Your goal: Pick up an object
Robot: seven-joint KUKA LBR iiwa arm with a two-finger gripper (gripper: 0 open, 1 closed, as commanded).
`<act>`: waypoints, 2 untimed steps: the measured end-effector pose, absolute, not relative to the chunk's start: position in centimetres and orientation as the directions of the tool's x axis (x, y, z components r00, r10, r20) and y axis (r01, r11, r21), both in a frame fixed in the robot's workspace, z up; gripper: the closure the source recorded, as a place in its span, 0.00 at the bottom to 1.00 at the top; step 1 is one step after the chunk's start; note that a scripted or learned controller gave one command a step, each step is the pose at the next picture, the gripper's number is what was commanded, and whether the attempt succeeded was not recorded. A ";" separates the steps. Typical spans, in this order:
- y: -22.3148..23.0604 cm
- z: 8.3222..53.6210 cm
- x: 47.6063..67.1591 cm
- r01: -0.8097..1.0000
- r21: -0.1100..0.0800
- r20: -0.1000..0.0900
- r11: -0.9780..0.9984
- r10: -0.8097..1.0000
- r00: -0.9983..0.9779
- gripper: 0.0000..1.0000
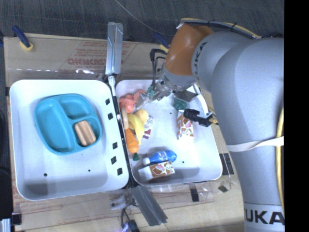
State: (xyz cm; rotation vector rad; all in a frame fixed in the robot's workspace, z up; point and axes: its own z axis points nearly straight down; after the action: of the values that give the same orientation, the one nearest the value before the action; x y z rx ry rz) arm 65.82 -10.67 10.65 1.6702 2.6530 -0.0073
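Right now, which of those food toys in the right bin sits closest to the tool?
The pink one, at the bin's upper left. The tool hangs just beside it; the banana, carrot and blue bottle lie farther down.

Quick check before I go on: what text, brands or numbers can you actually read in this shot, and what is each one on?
"UKA", the end of a brand name cut by the frame edge: on the arm's grey base.
Red print on the cardboard sheet behind the bins: too faint to read.
Labels on the small carton, the lying carton and the blue bottle: too small to read.
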 end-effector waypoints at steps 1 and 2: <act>-11.2 10.8 65.8 0.903 -0.003 -0.016 0.429 0.903 -0.429 0.00; -10.9 11.8 65.9 0.901 -0.001 -0.013 0.434 0.901 -0.434 1.00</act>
State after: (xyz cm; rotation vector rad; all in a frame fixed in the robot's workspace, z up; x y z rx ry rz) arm 65.88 -10.90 11.78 1.6651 2.6515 -0.0121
